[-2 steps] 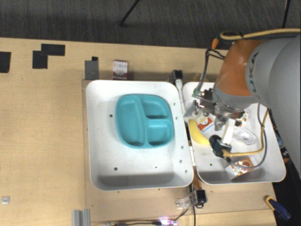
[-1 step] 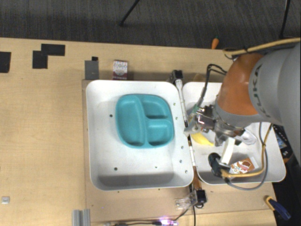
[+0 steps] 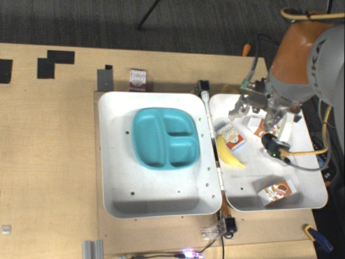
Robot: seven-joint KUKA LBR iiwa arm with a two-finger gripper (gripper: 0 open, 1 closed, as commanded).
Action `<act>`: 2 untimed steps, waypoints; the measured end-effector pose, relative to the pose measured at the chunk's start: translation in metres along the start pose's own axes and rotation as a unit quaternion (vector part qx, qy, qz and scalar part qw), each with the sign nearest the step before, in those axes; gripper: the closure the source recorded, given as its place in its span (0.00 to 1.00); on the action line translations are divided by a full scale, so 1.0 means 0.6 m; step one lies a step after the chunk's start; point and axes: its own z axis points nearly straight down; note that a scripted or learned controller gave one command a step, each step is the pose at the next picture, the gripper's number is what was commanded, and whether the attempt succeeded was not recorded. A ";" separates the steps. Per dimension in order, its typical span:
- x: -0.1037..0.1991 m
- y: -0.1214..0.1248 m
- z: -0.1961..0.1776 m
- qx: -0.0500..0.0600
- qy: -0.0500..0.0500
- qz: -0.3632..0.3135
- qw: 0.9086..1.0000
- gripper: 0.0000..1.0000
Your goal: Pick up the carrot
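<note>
1. Camera view, the scene: a grey arm [image 3: 307, 53] with an orange band reaches in from 3 o'clock and hangs over the right bin [image 3: 302, 169], one of two white bins on a pale wooden bench [image 3: 48, 161]
2. Camera view, the gripper: the gripper [image 3: 269, 122] sits low over the far half of the right bin, about 12 o'clock from the bin's middle; its own body hides the tip, so whether it is released, clenched or grasping anything cannot be told
3. Camera view, the carrot: a small orange-brown piece, taken to be the carrot [image 3: 261, 128], peeks out at the gripper's 7 o'clock side, close under it and mostly covered; its shape and which way it lies are too hidden to read
4. Camera view, progress: the approach looks done, with the tool right at the carrot; nothing shows a lift, so the grasp and the raise appear left to do
5. Camera view, the neighbours: a banana [image 3: 229, 156] lies at 9 o'clock in the right bin beside a small carton [image 3: 232, 137] at 10 o'clock, a printed packet [image 3: 276, 192] rests at 5 o'clock, and a teal divided plate [image 3: 164, 138] sits in the left bin [image 3: 116, 144]
</note>
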 end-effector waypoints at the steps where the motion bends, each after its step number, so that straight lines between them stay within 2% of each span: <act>1: 0.017 -0.095 0.011 0.005 0.000 0.064 0.998 0.00; 2: 0.031 -0.171 0.103 0.008 -0.001 0.047 0.999 0.00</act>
